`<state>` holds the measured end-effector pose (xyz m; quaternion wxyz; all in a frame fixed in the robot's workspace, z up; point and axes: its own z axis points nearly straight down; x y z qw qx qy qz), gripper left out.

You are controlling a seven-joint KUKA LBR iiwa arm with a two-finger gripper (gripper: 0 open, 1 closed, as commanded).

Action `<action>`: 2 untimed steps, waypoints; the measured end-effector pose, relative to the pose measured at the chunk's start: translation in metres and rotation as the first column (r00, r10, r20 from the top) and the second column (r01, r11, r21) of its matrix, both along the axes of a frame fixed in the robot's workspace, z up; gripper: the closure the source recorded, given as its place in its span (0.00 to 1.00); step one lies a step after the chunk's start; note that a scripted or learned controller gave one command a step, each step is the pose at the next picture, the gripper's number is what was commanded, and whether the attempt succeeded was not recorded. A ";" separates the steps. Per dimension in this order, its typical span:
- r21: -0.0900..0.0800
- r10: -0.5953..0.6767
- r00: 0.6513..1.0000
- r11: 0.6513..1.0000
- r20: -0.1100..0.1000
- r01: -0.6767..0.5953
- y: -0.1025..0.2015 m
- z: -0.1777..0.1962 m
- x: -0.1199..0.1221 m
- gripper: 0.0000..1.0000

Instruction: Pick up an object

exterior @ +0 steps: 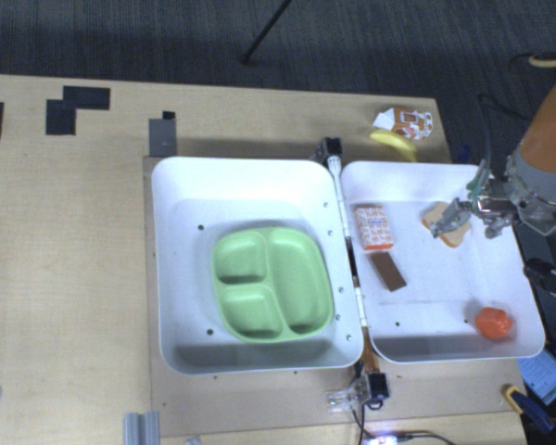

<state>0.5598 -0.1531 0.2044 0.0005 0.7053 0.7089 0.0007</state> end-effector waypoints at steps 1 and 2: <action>-0.002 0.002 1.000 1.000 0.010 -0.002 -0.005 -0.116 0.078 0.00; -0.007 0.006 1.000 1.000 0.016 -0.006 -0.006 -0.103 0.080 1.00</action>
